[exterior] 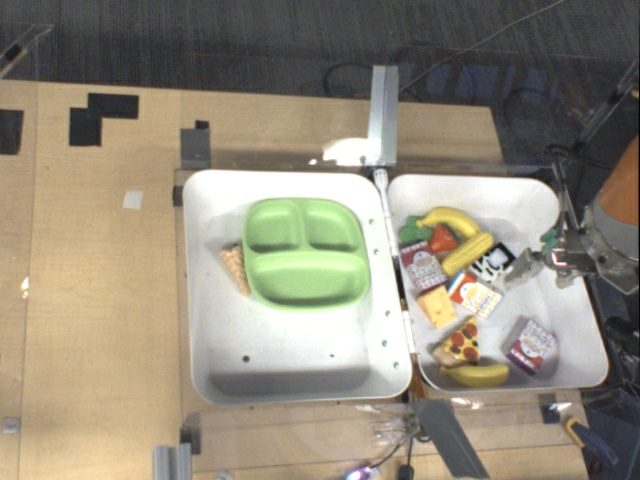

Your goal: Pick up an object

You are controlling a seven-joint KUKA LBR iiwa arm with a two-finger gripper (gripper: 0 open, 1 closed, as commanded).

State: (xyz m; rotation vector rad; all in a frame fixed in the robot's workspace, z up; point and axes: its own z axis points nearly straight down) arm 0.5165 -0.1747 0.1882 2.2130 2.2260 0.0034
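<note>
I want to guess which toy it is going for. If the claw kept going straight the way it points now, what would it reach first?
The claw points left across the right bin. First in that line is probably the black-and-white patterned block, just ahead of its tip. How high the claw hangs above it is unclear.

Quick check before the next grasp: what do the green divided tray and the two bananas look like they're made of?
Green tray: likely moulded plastic, matte, with uniform colour and soft rounded compartment edges. Upper banana and lower banana: probably toy plastic, with smooth, evenly yellow skin; too small to be sure.
</note>
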